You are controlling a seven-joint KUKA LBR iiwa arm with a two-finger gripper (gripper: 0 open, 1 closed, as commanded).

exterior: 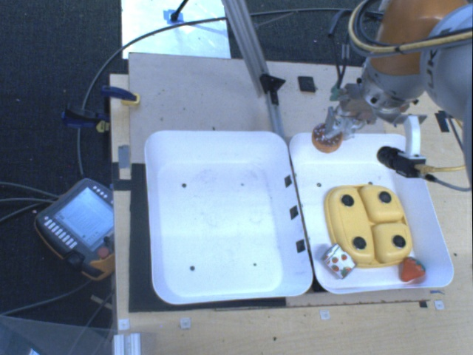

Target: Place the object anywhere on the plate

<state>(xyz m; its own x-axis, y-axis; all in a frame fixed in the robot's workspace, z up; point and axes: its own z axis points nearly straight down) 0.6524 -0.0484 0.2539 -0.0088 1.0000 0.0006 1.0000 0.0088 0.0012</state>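
The left bin [214,213] offers open floor throughout. In the right bin [310,183], the yellow plate [369,224] fills the middle, with a patterned cube [338,261] and a red object [412,270] crowding the near edge, leaving room along the far-left corner.

The arm [436,43] runs off the top and right edges. The gripper [334,128] partly covers a small brown round object [326,140], too blurred to identify.

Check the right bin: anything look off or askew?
Mostly tidy. The yellow plate lies at a slant to the right bin walls. A patterned cube and a red object sit beside it. The hand is over a brown donut-like object at the far edge.
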